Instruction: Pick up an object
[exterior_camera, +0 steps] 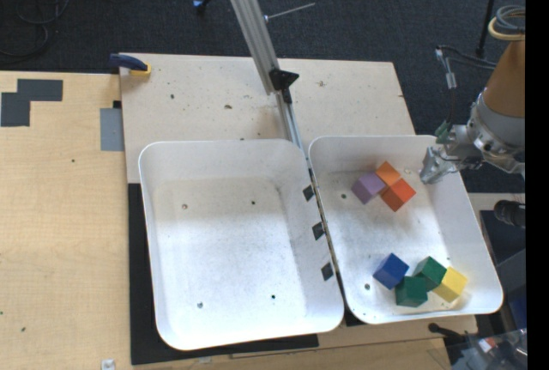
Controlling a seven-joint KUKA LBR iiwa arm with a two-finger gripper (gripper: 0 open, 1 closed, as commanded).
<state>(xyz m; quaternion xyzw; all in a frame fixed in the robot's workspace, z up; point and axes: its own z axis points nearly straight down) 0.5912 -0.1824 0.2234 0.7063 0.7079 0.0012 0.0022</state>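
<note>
The right bin (455,197) holds several blocks. A purple block (369,186) and an orange-red block (395,188) lie together near its far side. A blue block (391,269), two green blocks (420,282) and a yellow block (452,283) cluster near the front right corner. My gripper (431,166) hangs over the far right rim of this bin, to the right of the orange-red block and apart from it. Nothing shows between its fingers.
The left bin (171,179) sits beside the right one, with a divider bearing black clips (314,214) between them. A slanted aluminium post (253,25) rises behind the bins. A blue and yellow clamp (130,63) sits on the bench's far left corner.
</note>
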